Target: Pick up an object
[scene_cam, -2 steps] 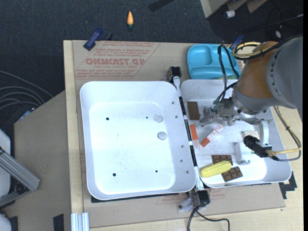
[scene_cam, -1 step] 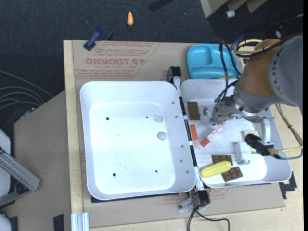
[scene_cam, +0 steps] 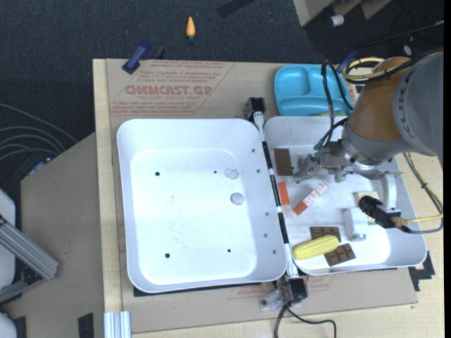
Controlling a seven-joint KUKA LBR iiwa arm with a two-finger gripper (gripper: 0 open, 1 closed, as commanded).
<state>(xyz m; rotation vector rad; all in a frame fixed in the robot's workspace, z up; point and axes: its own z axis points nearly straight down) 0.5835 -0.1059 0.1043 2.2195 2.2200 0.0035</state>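
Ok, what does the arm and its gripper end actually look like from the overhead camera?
The arm is a thick rounded grey body with a wide orange band above the wrist. Below that sits a grey metal gripper assembly over the right bin. Thin dark cables loop along the arm near the band. The gripper's details are too small to make out.
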